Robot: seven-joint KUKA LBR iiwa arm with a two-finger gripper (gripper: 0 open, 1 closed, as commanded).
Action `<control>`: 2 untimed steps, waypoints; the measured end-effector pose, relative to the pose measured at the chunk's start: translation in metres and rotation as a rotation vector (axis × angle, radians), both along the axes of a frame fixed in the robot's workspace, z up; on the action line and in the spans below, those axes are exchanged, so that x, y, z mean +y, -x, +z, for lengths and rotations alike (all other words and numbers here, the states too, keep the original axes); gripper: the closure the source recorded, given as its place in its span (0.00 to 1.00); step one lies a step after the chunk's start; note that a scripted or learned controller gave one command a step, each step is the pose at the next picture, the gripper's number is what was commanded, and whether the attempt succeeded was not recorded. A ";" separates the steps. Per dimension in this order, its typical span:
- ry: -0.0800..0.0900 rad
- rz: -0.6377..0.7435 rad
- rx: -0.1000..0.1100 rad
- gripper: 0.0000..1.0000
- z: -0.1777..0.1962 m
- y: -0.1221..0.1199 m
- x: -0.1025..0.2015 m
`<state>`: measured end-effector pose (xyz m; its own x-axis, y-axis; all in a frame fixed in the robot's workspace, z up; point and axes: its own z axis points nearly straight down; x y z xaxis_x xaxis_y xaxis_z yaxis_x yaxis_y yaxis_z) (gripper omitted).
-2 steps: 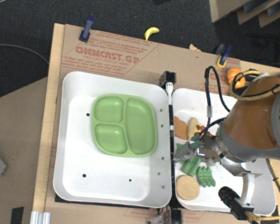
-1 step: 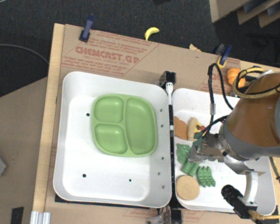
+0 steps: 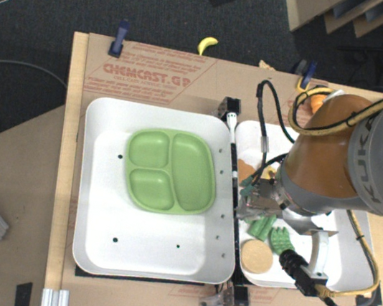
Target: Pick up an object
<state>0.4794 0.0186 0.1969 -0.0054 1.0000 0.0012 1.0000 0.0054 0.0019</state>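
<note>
We see the grey arm with its orange band [image 3: 331, 146] reaching in from the right and hanging low over the right-hand shallow white bin [image 3: 343, 265]. Its pincer [image 3: 256, 199] sits near that bin's left wall, but the arm's bulk hides it, so we cannot tell whether anything is caught in it.

Just below the pincer lie several small things in the right bin: a green ridged plastic piece [image 3: 280, 240], a darker green flat piece [image 3: 261, 226] beside it, and a round tan disc [image 3: 256, 256] nearer the front edge. A small orange-brown object [image 3: 246, 171] lies by the left wall, above the pincer.

The left-hand shallow white bin [image 3: 92, 226] holds a light green divided plastic plate [image 3: 171, 172], lying flat toward the bin's back half, well apart from the pincer.

Both bins rest on the brown cardboard-topped bench [image 3: 146, 76].
</note>
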 end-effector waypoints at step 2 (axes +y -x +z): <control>0.002 -0.011 0.005 1.00 0.115 0.000 -0.022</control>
